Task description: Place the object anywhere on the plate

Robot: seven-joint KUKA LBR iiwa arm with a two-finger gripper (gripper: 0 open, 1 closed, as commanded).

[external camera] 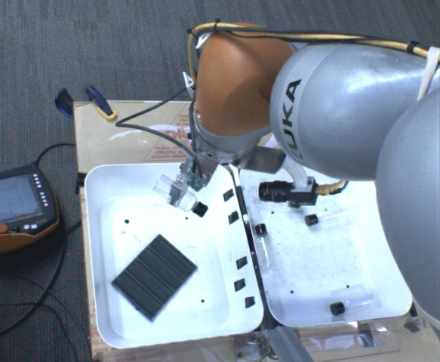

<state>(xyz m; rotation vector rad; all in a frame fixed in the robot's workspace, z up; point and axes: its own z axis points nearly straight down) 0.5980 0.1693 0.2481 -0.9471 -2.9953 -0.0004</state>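
Clear tube point(167, 185) with a black cap point(199, 209) up beyond the far edge of the plate point(155, 275), apart from it, lying crosswise at the tip of the gripper point(183, 193). Fingers drawn in narrowly on the tube's middle, clear end sticking out on one side, cap on the other. Plate itself dark, square, ribbed, turned cornerwise, flat on the floor of the left bin point(106, 202). Above the plate and gripper, the grey arm point(340, 111) with its orange band point(235, 81), reaching in from the plate's right. Right of the plate, along the seam between the bins, a row of small black tabs point(240, 263). Further right of the plate, the right bin point(370, 240), holding two more clear tubes with black caps: one point(321, 219) level with the gripper, one point(352, 304) nearer the front edge. Well left of the plate, off the bench, a teach pendant point(12, 206) on the floor, with its cable. Far beyond the plate, at the bench's back corner, a blue clamp point(99, 102)
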